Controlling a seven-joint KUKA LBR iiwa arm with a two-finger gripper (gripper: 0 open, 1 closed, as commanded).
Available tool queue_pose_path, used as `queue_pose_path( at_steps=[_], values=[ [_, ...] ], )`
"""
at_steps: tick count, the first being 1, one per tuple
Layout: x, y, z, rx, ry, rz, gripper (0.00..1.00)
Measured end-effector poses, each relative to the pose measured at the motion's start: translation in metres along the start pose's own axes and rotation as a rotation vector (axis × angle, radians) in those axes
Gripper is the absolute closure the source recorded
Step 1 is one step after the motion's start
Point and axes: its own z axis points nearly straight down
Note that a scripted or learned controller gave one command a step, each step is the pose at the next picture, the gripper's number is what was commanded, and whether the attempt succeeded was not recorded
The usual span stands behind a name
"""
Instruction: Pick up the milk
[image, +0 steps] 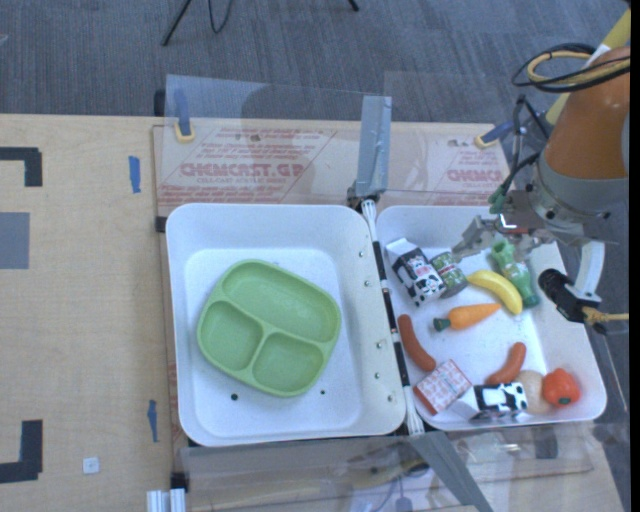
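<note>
A black-and-white cow-patterned milk carton (416, 273) lies at the upper left of the right bin (588, 408). A second, smaller cow-patterned carton (500, 399) lies near that bin's front edge. My gripper (503, 244) hangs over the bin's upper right part, to the right of the first carton and apart from it. Its fingers (469, 240) are spread open with nothing between them. A green toy (517, 270) sits just below the gripper.
The right bin also holds a banana (499, 289), a carrot (467, 317), two sausages (417, 343), a red-and-white box (442, 386), a tomato (561, 386) and a small green-labelled item (449, 273). A green divided plate (267, 327) lies in the left bin (190, 240).
</note>
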Motion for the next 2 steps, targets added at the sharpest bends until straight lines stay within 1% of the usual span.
queue_pose_path(
  at_steps=[1, 2],
  values=[
    [0.059, 0.031, 0.034, -0.002, -0.001, -0.074, 0.00],
    [0.026, 0.045, 0.105, -0.031, 0.001, -0.008, 0.00]
  ],
)
